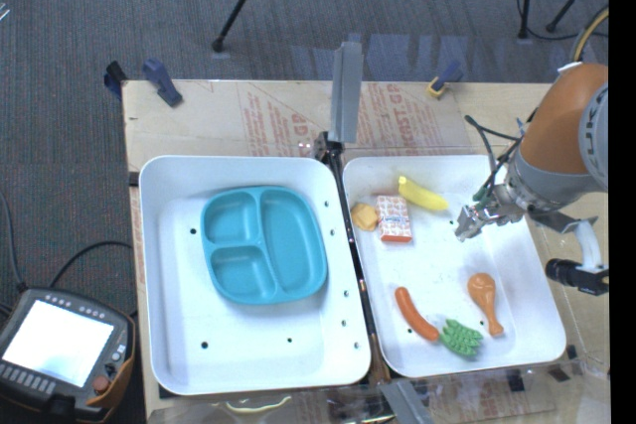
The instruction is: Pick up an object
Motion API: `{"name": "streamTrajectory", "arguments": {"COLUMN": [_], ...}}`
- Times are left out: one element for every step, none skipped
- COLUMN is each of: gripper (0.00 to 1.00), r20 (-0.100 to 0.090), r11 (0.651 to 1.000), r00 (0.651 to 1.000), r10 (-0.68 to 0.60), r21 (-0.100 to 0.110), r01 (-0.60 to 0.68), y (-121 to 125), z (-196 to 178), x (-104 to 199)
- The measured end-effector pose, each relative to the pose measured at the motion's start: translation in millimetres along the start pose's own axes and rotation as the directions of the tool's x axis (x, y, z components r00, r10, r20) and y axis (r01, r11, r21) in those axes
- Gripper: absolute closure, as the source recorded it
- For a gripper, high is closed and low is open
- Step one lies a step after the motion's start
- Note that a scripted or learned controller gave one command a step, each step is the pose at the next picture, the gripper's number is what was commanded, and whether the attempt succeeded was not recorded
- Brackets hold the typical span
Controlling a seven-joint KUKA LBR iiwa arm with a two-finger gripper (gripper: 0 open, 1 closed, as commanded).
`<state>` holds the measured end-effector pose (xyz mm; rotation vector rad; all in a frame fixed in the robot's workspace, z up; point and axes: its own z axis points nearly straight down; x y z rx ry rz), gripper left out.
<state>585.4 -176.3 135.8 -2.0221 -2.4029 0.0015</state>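
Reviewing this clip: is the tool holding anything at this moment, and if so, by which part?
Nothing is seen held. The tool hangs over the right bin, near the banana, with no object visible between its fingers; whether they are open or shut cannot be told.

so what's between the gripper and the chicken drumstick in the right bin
Nothing: in the camera view, bare white bin floor runs from the gripper down to the toy drumstick.

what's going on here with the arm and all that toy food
A robot arm reaches in from the right with its gripper over the right bin, near that bin's right side, and nothing shows between its fingers. The toy food lies loose in this bin: a banana, a small carton, a sausage, a drumstick and a green piece. The left bin holds a blue divided plate.
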Motion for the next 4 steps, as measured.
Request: {"name": "streamTrajectory", "arguments": {"gripper": [1.00, 1.00, 1.00, 1.00], "r20": [-0.002, -0.002, -0.001, -0.001], "r11": [0.985, 0.928, 0.944, 0.877], "r00": [0.985, 0.928, 0.944, 0.877], "r10": [0.173, 0.372, 0.330, 0.481], "r21": [0.006, 0.005, 0.002, 0.006], "r01": [-0.173, -0.372, -0.330, -0.481], "y": [-28.7, -13.7, -59.2, -98.2], "z": [46.8, 50.0, 24.8, 36.0], "x": [-26.7, 20.4, 18.8, -0.2]}}
